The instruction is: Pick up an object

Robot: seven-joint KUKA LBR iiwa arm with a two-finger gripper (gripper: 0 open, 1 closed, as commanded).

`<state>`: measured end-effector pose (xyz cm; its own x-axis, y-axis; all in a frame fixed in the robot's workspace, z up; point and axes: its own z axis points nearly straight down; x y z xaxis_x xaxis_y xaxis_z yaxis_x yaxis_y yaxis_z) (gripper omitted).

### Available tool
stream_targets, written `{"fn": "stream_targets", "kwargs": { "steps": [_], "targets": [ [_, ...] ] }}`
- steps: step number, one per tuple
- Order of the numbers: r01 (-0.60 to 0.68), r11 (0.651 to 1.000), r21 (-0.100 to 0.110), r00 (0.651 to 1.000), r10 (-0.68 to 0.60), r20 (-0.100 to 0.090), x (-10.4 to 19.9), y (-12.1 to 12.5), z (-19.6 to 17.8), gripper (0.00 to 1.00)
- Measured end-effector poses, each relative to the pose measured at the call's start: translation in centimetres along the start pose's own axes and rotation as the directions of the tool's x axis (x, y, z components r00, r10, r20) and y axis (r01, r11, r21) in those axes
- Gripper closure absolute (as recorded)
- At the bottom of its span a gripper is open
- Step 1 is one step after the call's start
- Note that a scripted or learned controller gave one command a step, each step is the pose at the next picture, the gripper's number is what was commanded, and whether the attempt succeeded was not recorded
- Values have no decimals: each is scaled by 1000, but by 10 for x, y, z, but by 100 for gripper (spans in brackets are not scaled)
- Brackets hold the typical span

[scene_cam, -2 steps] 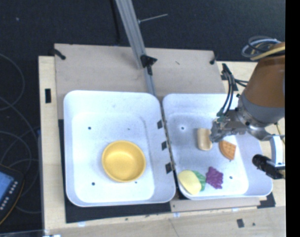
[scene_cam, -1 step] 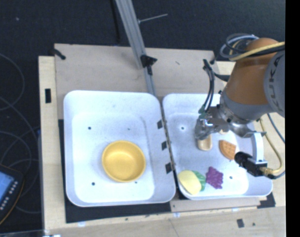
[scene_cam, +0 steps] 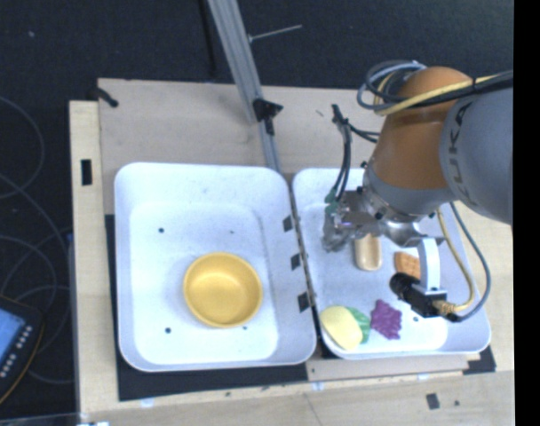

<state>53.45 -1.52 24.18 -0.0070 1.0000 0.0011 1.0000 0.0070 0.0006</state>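
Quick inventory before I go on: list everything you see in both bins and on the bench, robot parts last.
Bins: two, white, side by side on the bench.
Bowl: one, yellow, left bin, towards its near side.
Lemon-like item: one, yellow with green, right bin, near-left corner.
Grape bunch: one, purple, beside the lemon-like item.
Tan item: one, right bin, just under the hand.
Orange item: one, small, partly hidden by the wrist.
Arm: one, grey and orange, over the right bin.
Hand: one, low in the right bin.

pale wooden bench (scene_cam: 177,122) carrying two bins | grey metal pole (scene_cam: 239,56) slanting across its far edge | blue-screened handheld tablet (scene_cam: 3,344) lying on dark floor (scene_cam: 39,34) at lower left | thin cables (scene_cam: 21,202) trailing nearby
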Motion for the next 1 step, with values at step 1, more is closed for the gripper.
{"fn": "stream_targets", "kwargs": {
  "steps": [1],
  "targets": [
    [0, 1000, 1, 1000, 0, 0, 58, -4, 9, 100]
  ]
}}
